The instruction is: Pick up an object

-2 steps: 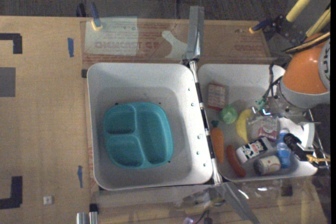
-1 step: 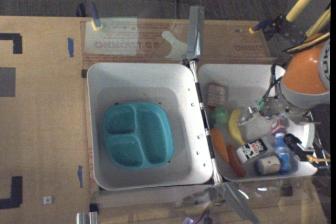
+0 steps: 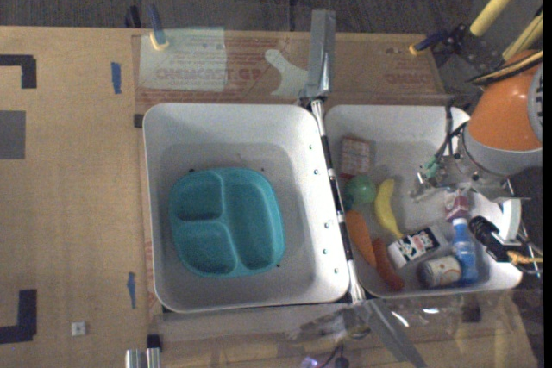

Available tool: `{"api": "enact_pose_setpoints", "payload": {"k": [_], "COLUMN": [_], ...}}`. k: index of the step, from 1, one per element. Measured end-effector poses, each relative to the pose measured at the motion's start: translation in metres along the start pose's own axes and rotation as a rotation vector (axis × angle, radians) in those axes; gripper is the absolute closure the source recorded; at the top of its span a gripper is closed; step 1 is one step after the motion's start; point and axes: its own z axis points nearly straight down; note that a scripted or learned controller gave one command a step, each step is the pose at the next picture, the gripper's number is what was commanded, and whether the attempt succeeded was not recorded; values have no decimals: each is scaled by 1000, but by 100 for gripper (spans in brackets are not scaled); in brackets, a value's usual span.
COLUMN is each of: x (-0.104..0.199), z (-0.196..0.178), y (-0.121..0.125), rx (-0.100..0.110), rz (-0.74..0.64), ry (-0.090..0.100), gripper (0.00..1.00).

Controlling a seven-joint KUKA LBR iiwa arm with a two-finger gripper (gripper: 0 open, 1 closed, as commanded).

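The right bin (image 3: pixel 397 118) holds a jumble of small objects. A brown box (image 3: pixel 354 156) lies at its back left, with a green ball (image 3: pixel 362 189) and a yellow banana (image 3: pixel 385 207) just in front of it. An orange carrot (image 3: pixel 360 237) and a red pepper (image 3: pixel 387 265) lie along the left wall. A white carton (image 3: pixel 414 246), a tin can (image 3: pixel 440 271) and a blue bottle (image 3: pixel 464 247) sit at the front. My gripper (image 3: pixel 434 177) hangs low over the bin's right middle, right of the banana and above the carton. Nothing visibly sits in its grasp.
The left bin (image 3: pixel 164 134) holds a teal divided plate (image 3: pixel 226 221). A metal divider (image 3: pixel 321 56) stands behind the seam between the bins. The arm's orange band (image 3: pixel 509 116) and grey wrist overhang the right bin's right wall. Cardboard covers the bench to the left.
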Motion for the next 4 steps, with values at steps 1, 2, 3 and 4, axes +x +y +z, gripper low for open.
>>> {"api": "enact_pose_setpoints", "payload": {"k": [1, 2, 3, 4], "x": [0, -65, -54, -58], "z": [0, 3, 20, 10], "y": [0, 70, -6, -5], "rx": [0, 0, -3, -10], "rz": [0, 49, 42, 44], "ry": [0, 4, 9, -2], "gripper": [0, 0, 0, 100]}}
